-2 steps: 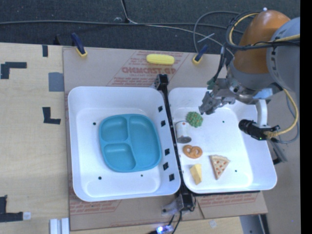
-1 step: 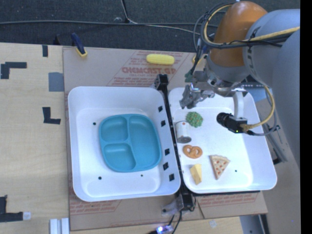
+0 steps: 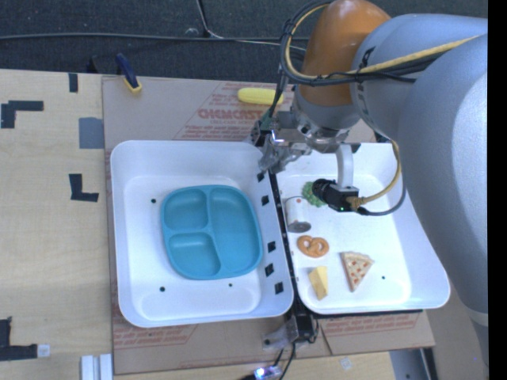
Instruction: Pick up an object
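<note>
A pretzel (image 3: 313, 247) is lying flat in the right bin (image 3: 412, 275) near its left wall. A pizza slice (image 3: 357, 270) is lying just right of it, tip pointing down. A yellow cheese wedge (image 3: 318, 282) is resting below the pretzel.

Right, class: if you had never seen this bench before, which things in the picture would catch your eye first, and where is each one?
The big grey arm with its orange band dominates the upper right, reaching down over the right bin. Next comes the blue divided tray, sitting in the middle of the left bin. Then the small toy foods at the front of the right bin: a pretzel, a pizza slice and a cheese wedge.
</note>
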`<state>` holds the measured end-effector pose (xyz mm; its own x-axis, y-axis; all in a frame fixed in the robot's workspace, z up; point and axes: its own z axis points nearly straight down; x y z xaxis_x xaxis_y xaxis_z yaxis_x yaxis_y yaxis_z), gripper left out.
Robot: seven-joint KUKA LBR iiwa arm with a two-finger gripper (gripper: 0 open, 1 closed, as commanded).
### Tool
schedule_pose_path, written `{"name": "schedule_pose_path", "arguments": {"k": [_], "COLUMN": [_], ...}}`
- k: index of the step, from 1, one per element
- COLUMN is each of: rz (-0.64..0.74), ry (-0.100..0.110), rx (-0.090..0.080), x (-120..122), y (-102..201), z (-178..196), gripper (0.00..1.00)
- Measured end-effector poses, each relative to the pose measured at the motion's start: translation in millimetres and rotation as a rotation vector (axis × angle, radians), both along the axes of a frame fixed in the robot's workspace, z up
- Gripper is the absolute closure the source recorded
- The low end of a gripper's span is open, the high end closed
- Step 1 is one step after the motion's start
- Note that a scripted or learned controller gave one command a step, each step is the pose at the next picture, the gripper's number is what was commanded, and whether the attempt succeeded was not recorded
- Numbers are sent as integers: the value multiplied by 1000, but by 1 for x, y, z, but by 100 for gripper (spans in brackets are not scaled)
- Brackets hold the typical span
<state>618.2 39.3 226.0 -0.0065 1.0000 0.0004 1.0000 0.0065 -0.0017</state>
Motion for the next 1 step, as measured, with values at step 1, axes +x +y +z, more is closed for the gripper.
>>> {"name": "schedule_pose_path", "arguments": {"k": [1], "rz": [0], "ry": [0], "rx": [1], "x": [14], "y": [59], "z": [-10], "gripper": [100]}}
